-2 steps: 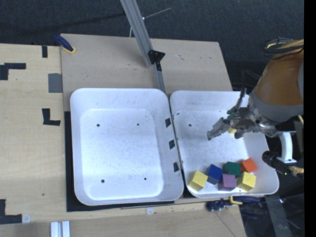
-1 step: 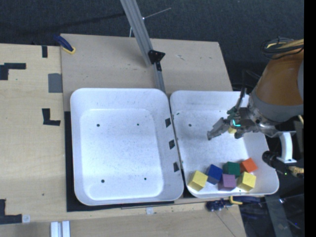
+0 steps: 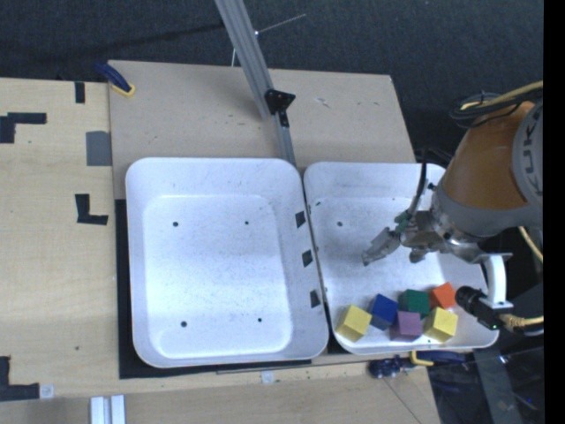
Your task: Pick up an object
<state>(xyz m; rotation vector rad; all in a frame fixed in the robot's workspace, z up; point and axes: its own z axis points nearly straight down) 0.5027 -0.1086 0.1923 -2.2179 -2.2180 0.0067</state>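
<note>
Several small blocks lie clustered at the near end of the right bin point(image 3: 353, 193): a yellow block point(image 3: 355, 322), a blue block point(image 3: 384, 310), a green block point(image 3: 413, 302), a purple block point(image 3: 408, 324), an orange block point(image 3: 443, 295) and a second yellow block point(image 3: 444, 324). My gripper point(image 3: 393, 253) hangs over the middle of the right bin, above the bare floor and a little farther back than the blocks. It is open, with nothing between its fingers. The grey and orange arm point(image 3: 485, 175) reaches in from the right.
The left bin point(image 3: 212, 254) sits beside the right one, with a black-marked divider between them. A slanted metal pole point(image 3: 252, 47) crosses the bench behind the bins. A blue and yellow clip point(image 3: 393, 367) lies at the bench's near edge.
</note>
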